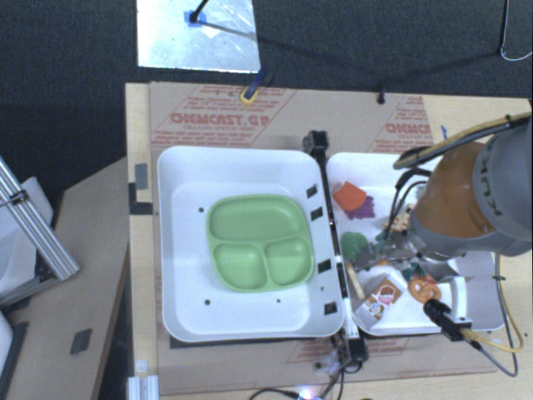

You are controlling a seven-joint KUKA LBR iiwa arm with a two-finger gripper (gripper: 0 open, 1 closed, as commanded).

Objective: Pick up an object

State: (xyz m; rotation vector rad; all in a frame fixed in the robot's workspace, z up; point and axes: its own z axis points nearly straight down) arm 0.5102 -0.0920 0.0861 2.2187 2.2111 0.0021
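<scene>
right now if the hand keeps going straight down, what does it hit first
Probably the dark green toy in the right bin; the hand sits just beside it, though depth is unclear from this slanted view.

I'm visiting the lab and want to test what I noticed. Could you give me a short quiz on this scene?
1. True or false: the green divided plate lies in the left bin.
2. Which item lies nearest the far edge of the right bin?
A. orange block
B. small printed card
C. dark green item
3. Fill in: a ___ item lies right against the orange block.

Key:
1. True.
2. A.
3. Purple.

The arm hangs over the right bin, with the hand low among the items.
</scene>
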